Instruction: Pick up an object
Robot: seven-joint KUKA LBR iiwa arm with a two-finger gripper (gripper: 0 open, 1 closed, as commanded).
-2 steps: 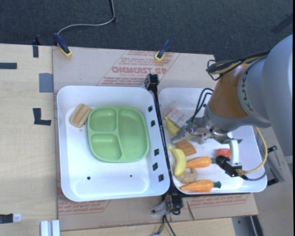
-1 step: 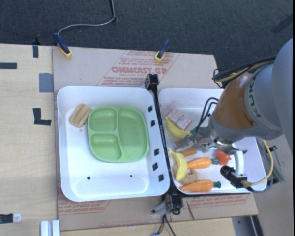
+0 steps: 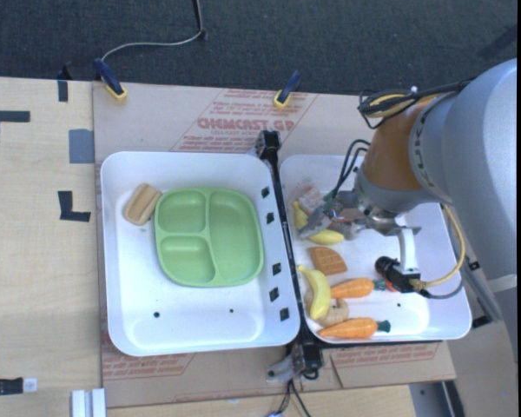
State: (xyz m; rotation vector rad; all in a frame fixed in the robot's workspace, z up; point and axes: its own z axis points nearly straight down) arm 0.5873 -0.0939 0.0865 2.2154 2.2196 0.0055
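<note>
The right bin holds several toy foods. A banana lies by the left wall, with two carrots beside it. An orange cracker sits above them, near a small yellow piece and a pale pinkish piece. My gripper is low in the bin's upper left, just over the yellow piece and beside the pinkish one. The wrist hides what lies under it, and I see nothing lifted.
The left bin holds a green divided plate and a tan bread piece at its upper left. A black divider runs between the bins. The arm's grey body covers the right bin's upper right. Cables hang by the wrist.
</note>
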